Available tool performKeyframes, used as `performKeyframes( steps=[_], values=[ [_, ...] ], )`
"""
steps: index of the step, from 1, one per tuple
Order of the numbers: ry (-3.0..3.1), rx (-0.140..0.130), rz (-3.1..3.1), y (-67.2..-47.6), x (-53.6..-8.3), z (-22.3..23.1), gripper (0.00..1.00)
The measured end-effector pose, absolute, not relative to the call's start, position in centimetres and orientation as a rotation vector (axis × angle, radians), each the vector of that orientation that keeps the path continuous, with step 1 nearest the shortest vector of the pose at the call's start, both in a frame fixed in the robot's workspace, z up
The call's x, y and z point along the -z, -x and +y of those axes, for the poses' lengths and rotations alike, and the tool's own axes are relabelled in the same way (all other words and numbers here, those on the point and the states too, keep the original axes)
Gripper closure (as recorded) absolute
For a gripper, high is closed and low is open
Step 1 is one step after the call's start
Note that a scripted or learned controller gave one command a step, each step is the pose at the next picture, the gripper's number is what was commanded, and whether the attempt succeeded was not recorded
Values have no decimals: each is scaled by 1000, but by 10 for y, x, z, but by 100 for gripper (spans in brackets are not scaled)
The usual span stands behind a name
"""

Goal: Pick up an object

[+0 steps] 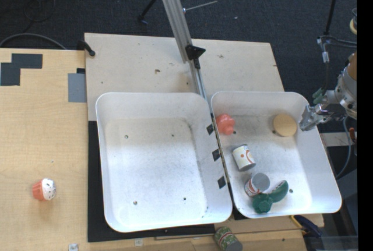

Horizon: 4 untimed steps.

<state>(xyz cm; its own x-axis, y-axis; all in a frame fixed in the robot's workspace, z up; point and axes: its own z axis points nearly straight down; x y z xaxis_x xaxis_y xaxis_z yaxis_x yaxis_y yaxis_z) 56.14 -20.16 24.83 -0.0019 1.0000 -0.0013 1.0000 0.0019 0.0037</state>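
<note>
The right bin (pixel 326 177) holds a tan round object (pixel 285 125), a small orange-pink object (pixel 225 124) by its left wall, a white can with an orange mark (pixel 243 157), a can lying on its side with a grey end (pixel 257 183) and a green object (pixel 270 198). My gripper (pixel 309 117) hangs at the bin's right rim, just right of the tan round object. Nothing shows between its fingers.
The left bin (pixel 116 127) sits beside the right one, with a slanted metal rail (pixel 178 17) reaching from the back down to the divide. A small orange-and-white toy (pixel 44 189) lies on the wooden surface at left. A can (pixel 226 238) lies below the bins.
</note>
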Motion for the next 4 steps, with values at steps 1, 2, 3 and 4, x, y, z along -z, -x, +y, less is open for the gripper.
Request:
performKeyframes(
  steps=[1, 2, 3, 4],
  values=[
    [-2221, 1, 2229, -561, -236, -148, 100],
    [-2221, 2, 2229, -560, -225, -99, 100],
    [-2221, 2, 2230, -561, -218, -43, 100],
    [-2221, 3, 2230, -555, -210, 10, 100]
  ],
)
